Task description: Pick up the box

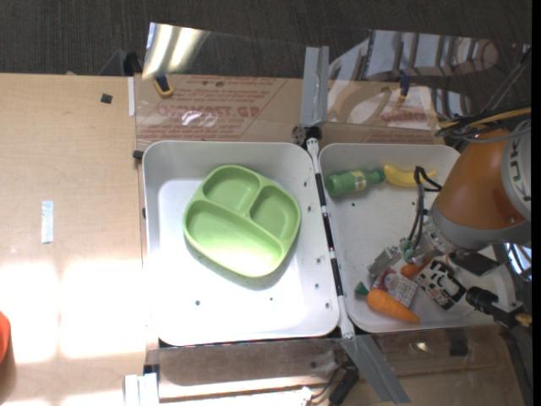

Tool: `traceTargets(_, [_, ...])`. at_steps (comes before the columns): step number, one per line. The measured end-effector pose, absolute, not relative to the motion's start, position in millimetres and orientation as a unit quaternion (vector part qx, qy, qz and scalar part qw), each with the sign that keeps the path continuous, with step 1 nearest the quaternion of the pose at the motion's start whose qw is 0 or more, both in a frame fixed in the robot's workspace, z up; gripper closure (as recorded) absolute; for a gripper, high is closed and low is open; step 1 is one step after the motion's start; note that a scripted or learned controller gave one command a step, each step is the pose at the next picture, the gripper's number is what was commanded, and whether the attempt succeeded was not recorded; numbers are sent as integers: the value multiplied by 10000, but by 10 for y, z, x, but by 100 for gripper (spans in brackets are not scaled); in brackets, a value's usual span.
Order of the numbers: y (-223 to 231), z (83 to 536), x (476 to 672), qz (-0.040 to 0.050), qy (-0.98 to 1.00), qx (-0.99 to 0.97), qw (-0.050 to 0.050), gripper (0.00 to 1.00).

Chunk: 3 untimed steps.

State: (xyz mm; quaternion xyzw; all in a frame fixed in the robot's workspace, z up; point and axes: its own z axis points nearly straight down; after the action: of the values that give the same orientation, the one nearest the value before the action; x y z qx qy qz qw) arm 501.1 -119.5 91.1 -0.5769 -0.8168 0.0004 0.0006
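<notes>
A small box (405,290) with red and white print lies near the front of the right bin (363,218), just above a carrot (392,305). My gripper (387,262) is low in that bin, at the box's upper left edge, and I cannot tell whether it touches the box. The grey wrist and the orange band (478,197) reach in from the right and hide part of the bin floor behind them. Nothing is visibly lifted.
A green bottle (355,181) and a yellow banana (410,176) lie along the right bin's far wall. A black and white patterned item (441,282) sits right of the box. The left bin (165,227) holds a green divided plate (243,221).
</notes>
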Motion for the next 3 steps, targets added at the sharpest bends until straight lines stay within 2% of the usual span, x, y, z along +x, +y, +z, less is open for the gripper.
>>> traceTargets(1, [-1201,996,5014,3,-8162,-5777,7,100])
traceTargets(2, [-684,1908,4858,9,-8039,-5948,3,100])
traceTargets(3, [-702,2362,4795,15,-7773,-6291,4,100])
